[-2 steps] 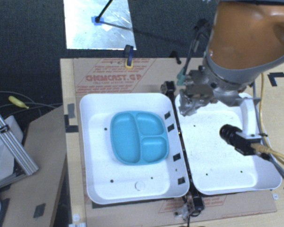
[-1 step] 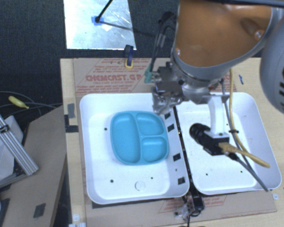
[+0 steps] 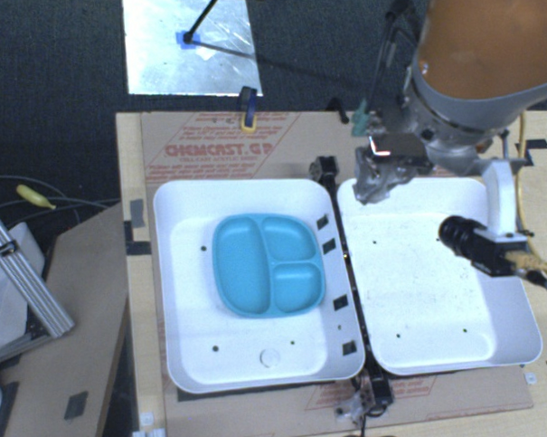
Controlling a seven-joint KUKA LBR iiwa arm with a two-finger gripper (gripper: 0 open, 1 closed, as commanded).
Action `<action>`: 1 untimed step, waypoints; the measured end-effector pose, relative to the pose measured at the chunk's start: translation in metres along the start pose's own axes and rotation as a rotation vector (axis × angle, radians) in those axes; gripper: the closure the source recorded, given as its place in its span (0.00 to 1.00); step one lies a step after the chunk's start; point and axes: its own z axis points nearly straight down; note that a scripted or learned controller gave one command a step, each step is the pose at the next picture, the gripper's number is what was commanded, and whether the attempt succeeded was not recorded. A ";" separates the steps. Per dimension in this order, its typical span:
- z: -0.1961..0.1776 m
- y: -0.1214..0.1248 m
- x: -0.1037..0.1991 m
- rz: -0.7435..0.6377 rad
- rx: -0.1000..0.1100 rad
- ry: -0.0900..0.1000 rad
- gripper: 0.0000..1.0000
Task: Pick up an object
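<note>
Blue divided plate (image 3: pixel 266 265) mid left bin (image 3: pixel 193 352); right bin (image 3: pixel 423 333) floor open.

A light blue divided plate (image 3: pixel 266 263) lies in the white left bin (image 3: pixel 182 289); the arm (image 3: pixel 483 41) is grey and orange.

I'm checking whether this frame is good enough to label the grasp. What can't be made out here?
- Gripper: whether it grips anything is unreadable in the camera view; the wrist above covers it.
- Right bin: its upper right part lies under the arm and the black attachment.
- Left bin: a small pale round thing below the blue divided plate is too small to identify.
</note>
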 end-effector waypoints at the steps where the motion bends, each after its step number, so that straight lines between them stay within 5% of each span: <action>1: 0.001 -0.001 0.052 -0.013 0.003 0.002 1.00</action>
